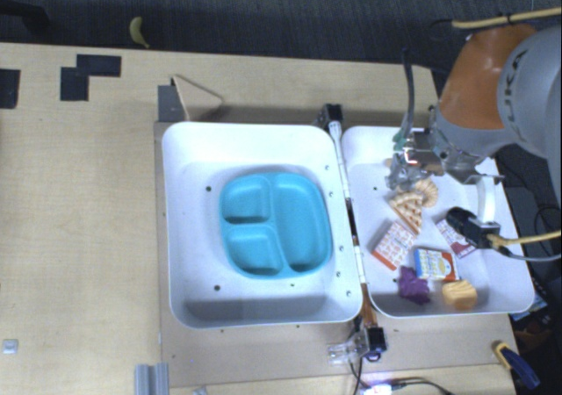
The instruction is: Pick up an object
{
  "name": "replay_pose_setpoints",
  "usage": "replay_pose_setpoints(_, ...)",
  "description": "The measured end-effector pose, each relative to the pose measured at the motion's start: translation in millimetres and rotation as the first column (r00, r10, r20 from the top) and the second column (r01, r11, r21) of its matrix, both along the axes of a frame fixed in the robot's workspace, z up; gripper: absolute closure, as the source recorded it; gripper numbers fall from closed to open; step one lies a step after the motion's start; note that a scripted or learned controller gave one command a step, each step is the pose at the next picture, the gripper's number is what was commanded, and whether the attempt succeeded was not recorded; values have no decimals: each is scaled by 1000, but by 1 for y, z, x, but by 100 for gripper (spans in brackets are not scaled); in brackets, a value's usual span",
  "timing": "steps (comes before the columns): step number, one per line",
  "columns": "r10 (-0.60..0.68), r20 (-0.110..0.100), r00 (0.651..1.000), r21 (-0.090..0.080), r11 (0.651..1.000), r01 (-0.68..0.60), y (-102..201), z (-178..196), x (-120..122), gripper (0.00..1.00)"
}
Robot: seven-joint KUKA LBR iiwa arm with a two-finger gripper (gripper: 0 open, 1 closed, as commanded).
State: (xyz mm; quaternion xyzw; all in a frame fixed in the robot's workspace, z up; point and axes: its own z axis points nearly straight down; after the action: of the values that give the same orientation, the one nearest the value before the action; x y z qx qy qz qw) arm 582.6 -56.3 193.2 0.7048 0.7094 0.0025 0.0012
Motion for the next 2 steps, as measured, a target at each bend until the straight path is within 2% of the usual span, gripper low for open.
replay_pose_setpoints(1,-1,-2,1000,-1,1000,1,-1,-1,-1,0)
replay_pose_setpoints(2,-3,1,1000,-4,1000,3,-76,-106,-39,0)
